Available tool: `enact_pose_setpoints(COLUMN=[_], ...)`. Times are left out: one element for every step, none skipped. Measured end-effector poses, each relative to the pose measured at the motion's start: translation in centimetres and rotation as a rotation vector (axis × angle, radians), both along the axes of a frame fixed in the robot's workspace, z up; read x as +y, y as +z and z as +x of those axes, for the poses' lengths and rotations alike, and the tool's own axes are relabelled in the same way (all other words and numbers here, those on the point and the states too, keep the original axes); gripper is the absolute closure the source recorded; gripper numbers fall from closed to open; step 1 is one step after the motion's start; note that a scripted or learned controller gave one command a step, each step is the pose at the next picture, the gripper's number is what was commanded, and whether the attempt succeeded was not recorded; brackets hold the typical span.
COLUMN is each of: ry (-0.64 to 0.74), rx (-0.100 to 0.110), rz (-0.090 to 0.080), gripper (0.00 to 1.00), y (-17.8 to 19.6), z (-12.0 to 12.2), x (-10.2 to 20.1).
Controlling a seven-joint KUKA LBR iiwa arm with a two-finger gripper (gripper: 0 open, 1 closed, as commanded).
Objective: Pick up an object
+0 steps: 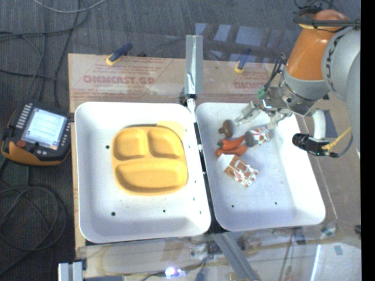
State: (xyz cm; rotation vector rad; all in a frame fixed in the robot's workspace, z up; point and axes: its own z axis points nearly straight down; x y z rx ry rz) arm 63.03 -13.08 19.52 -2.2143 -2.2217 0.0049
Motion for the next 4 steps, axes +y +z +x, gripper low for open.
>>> enact_pose_setpoints(ry=[0.090, 0.088, 0.089, 0.152], rx=[-0.002, 0.003, 0.003, -0.018], rz=[-0.002, 0.002, 0.002, -0.007], gripper=[0.00, 1.00, 0.00, 0.00], y=[-10.1, -9.6, -9.6, -10.5], z=[-1.7, -1.7, -1.7, -6.3], x=[-3.0, -3.0, -3.0, 2.9])
